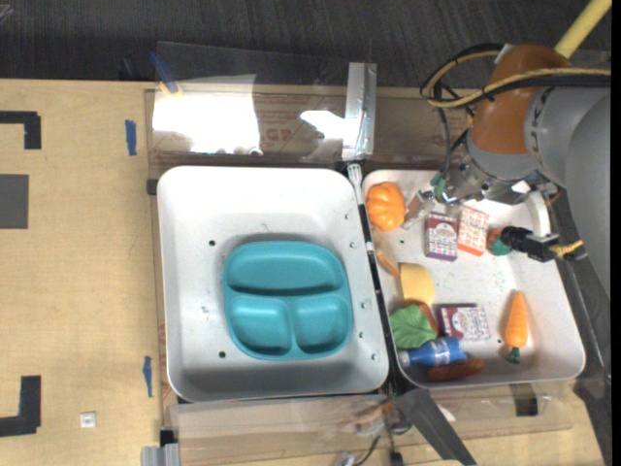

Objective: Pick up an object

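The right white bin (566, 355) holds several toy foods. An orange pumpkin (385, 205) lies at its back left, with a purple-and-white carton (441, 238) and a red-and-white carton (473, 231) beside it. A yellow cheese wedge (417, 283), a green leaf (411, 325), a dark red box (463, 320), a blue bottle (437, 353), a brown sausage (454, 369) and a carrot (516, 320) lie nearer the front. My gripper (444, 192) hangs over the bin's back edge, just above the two cartons and right of the pumpkin. Nothing shows in its grasp.
The left white bin (184, 197) holds a teal divided plate (286, 294). A clear plastic panel (252, 115) stands behind the left bin. The grey arm with its orange band (514, 105) comes in from the upper right.
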You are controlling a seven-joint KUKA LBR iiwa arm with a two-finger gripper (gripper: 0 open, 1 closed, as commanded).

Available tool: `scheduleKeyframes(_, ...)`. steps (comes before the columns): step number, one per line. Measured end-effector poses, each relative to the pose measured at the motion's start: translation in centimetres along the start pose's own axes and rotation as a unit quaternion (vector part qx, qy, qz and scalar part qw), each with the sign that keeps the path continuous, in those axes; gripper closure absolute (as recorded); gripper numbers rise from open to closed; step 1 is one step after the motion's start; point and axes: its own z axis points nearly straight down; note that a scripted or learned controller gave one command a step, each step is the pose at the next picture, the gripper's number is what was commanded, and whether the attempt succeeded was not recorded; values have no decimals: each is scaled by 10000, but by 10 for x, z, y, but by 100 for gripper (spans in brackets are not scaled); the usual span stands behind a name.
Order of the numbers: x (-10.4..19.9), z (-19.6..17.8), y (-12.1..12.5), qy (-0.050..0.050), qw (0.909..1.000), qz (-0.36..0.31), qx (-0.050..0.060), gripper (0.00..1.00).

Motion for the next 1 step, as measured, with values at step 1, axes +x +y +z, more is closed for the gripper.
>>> scheduleKeyframes(1, 14, 2, -56, 24, 10000, 48, -10, 0)
